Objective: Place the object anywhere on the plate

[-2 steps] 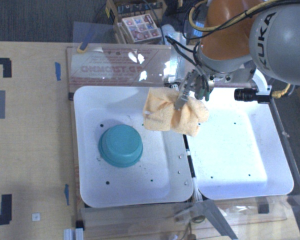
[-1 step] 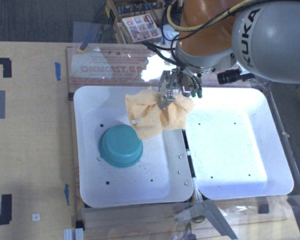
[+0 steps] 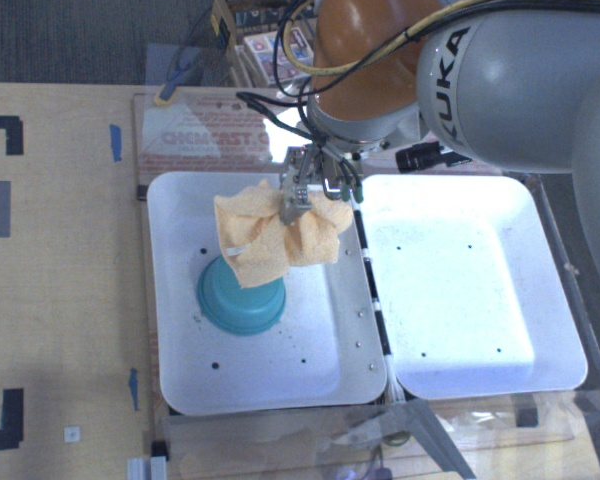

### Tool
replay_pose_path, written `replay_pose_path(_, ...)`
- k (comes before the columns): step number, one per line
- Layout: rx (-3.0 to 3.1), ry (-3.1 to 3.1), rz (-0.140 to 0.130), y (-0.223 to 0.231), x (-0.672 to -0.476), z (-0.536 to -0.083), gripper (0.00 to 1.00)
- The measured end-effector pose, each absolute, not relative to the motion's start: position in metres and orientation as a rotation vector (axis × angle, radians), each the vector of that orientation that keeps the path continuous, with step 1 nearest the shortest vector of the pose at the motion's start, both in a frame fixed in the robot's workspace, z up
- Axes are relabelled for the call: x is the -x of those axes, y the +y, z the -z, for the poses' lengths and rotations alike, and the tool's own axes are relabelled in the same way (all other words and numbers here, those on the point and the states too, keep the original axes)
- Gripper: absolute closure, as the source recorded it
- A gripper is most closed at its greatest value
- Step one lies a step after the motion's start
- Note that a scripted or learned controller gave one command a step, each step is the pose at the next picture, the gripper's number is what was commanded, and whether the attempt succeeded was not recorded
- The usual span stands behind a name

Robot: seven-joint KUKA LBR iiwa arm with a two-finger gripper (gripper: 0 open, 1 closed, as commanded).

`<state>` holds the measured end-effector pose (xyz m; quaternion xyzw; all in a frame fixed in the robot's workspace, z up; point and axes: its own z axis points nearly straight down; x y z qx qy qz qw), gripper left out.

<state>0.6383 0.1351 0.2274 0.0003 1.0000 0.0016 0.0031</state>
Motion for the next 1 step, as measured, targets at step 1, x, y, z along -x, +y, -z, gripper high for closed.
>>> replay_pose_path(1, -0.002, 3.135, -0.005, 0.1348, -0.6385, -0.2275, 0.00)
